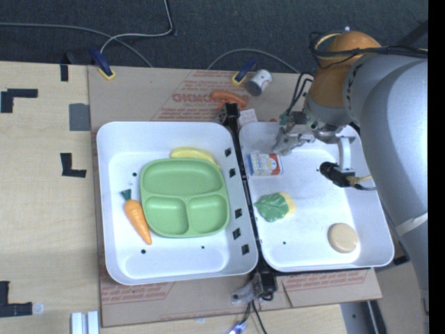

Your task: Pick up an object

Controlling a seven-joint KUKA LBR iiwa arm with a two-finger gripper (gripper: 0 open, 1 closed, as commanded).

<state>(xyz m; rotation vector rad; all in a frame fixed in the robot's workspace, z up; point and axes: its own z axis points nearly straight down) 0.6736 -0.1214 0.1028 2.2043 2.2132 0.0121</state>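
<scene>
Claw low in the right bin, at its far-left corner, just beside and right of the small carton; can't tell whether it is released or clenched. Nothing visibly held. Landmark: carton. Near side of the carton lies a green leafy toy; further toward the near-right corner, a tan round piece. Left of the carton, in the left bin: green divided plate, yellow piece touching its far edge, carrot just beside its left edge.

yellow item: mostly under green tray | arm: cropped right
</scene>
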